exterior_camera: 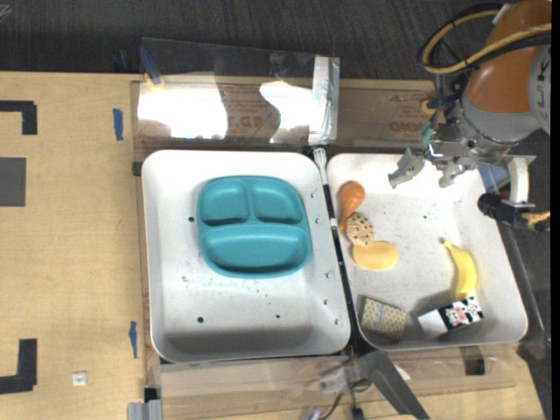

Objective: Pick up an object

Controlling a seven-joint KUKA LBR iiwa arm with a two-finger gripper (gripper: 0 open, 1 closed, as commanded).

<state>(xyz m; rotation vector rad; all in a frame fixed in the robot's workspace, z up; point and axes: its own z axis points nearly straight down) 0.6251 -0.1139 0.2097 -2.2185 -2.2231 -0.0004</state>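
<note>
My gripper (428, 172) hangs over the back of the right bin (420, 213), its two grey fingers spread apart with nothing between them. Below and left of it, along the bin's left wall, lie an orange piece (350, 194), a speckled cookie (359, 228) and a pale yellow piece (376, 255). A yellow banana (462, 269) rests near the right side. A black-and-white patterned block (457, 314) and a woven-looking square (383, 317) sit at the front of that bin.
The left bin (166, 234) holds a teal divided plate (253, 224). A clear plastic sheet (236, 99) stands behind the left bin. Cables and the arm's orange band (507, 77) hang over the right bin's back right corner.
</note>
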